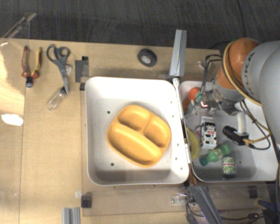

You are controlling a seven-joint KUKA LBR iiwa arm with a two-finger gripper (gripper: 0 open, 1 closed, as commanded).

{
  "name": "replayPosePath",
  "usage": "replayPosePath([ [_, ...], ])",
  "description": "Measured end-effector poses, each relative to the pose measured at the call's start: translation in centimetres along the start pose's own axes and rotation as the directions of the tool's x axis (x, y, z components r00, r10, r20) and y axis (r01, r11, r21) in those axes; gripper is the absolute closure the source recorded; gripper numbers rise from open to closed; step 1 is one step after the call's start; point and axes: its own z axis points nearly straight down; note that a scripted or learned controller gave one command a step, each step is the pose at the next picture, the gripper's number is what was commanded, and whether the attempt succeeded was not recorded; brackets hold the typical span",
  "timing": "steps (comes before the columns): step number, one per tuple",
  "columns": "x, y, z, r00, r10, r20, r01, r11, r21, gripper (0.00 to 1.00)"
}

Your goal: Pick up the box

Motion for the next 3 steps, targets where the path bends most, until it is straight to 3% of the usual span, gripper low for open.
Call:
replayPosePath([
  [1,-0.9,3.0,-1.0,0.998,-0.060,-0.021,0.061,0.996,0.060,0.00],
  [2,-0.9,3.3,-2.1,0.998,-0.068,-0.013,0.068,0.997,0.047,1.00],
  [3,4.1,-5.7,-18.0,0.942,-0.336,-0.001,0.336,0.942,0.000,1.00],
])
